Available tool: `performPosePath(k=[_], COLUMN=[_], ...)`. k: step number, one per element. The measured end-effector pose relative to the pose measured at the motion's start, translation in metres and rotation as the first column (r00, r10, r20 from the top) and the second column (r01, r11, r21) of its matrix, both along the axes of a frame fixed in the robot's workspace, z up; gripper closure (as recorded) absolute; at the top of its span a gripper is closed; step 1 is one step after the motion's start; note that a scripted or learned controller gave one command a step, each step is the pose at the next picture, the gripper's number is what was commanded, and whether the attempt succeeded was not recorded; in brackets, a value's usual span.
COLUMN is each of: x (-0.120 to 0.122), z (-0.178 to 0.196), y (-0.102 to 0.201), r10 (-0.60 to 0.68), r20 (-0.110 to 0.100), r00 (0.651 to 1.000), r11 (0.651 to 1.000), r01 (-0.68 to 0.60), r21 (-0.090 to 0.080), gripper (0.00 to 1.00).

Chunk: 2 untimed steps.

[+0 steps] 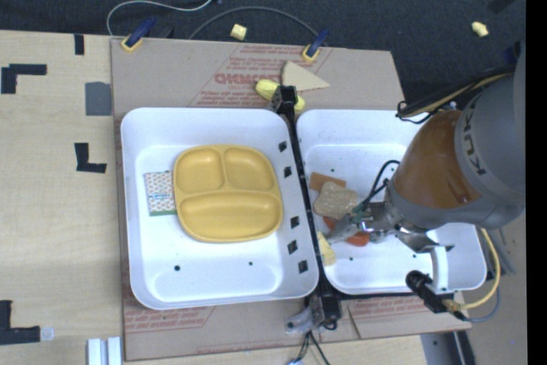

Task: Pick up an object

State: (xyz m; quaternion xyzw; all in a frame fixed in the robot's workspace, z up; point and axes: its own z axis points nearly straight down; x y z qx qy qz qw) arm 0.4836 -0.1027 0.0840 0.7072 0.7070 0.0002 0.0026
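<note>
Nearest the lens, looming at the right: grey KUKA arm (491,154) with its orange band, bent down over the right bin (342,128). Next in size, the left bin (141,132), bearing a yellow divided plate (228,192) with a small patterned sponge-like pad (159,192) touching its left edge. Then, in the right bin, a tan slice of toy bread (335,201), a brown flat piece (326,181) just above it, and a small red object (358,239) close beneath the gripper (352,226). Smallest: a yellow bit (324,250) against the divider. Pincer state: cannot tell, tips lost in clutter and shadow. Step in hand, by judgement: descent onto the cluster at the right bin's left side, grasp not yet confirmed. Next move likely calls for closing on the bread slice or red piece, then lifting straight up, clear of the bin wall.
</note>
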Motion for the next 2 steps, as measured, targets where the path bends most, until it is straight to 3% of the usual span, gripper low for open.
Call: performPosePath(k=[1, 2], x=[0.002, 0.024], z=[0.014, 0.105], y=[-0.002, 0.074], r10=[-0.002, 0.010], r20=[0.002, 0.003], r00=[1.000, 1.000], r11=[1.000, 1.000], r01=[0.002, -0.010], r21=[-0.001, 0.005], gripper=[1.00, 1.00])
